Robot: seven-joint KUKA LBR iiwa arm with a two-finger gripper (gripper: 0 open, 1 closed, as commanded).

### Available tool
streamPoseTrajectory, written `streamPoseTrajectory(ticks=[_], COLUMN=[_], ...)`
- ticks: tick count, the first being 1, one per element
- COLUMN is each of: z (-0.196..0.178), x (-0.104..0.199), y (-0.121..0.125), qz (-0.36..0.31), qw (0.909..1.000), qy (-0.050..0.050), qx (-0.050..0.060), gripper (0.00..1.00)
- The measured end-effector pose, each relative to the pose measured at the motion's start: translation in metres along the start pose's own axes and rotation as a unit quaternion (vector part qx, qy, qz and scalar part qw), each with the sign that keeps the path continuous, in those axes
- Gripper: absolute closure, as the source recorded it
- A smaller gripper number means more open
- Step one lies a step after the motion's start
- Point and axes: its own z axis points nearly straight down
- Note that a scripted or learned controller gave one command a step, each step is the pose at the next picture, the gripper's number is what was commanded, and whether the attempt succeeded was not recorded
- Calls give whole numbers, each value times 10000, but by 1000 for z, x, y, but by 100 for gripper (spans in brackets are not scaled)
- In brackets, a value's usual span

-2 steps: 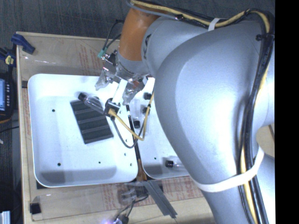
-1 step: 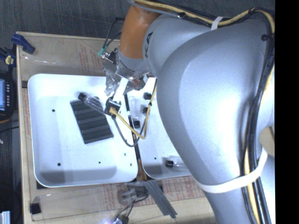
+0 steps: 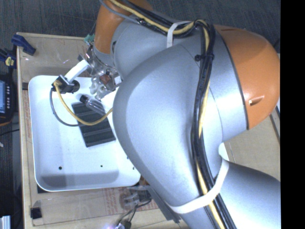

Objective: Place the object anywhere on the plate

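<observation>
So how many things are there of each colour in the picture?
White: 1, the bin.
Black: 1, a ribbed flat thing lying in the bin.
Yellow: 1, a looping cable over the bin.
Blue: 1, a clamp at the bench corner.
Grey and orange: 1, the robot arm.
Total: 5.

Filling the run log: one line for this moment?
arm: over bins | claw: low in left bin | dark ribbed pads: beneath claw | grasp: unclear
</observation>
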Motion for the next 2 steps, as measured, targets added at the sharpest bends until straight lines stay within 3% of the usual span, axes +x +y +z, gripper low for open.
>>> streamPoseTrajectory(ticks=[1, 2], z=[0, -10], x=[0, 0], y=[1, 1], qz=[5, -21], qw=[10000, 10000], qy=[4, 0], qx=[-5, -18], gripper=[0, 100])
